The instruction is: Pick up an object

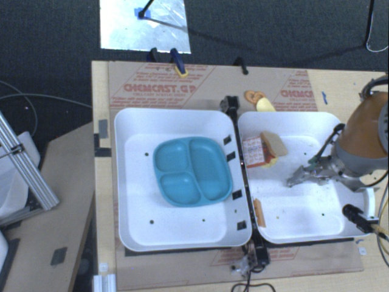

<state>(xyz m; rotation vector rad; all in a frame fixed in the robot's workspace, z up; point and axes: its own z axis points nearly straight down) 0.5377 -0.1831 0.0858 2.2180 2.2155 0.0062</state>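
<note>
In the right bin (304, 224), near its upper left corner, lie a red-and-white carton (253, 151) and a tan wedge-shaped block (274, 143) that leans against it. A thin orange stick (258, 212) rests along this bin's left wall lower down. My gripper (296, 179) points left over the middle of the right bin, a short way right of and below the carton. Nothing shows between its fingers. The orange-banded wrist (363, 132) rises behind it at the right edge.
The left bin (137, 132) holds a blue divided plate (192, 170). Beyond the bins, on the cardboard, sit a yellow piece (265, 105) and a small orange item (252, 96). A blue-and-yellow clamp (178, 64) grips the bench's far edge.
</note>
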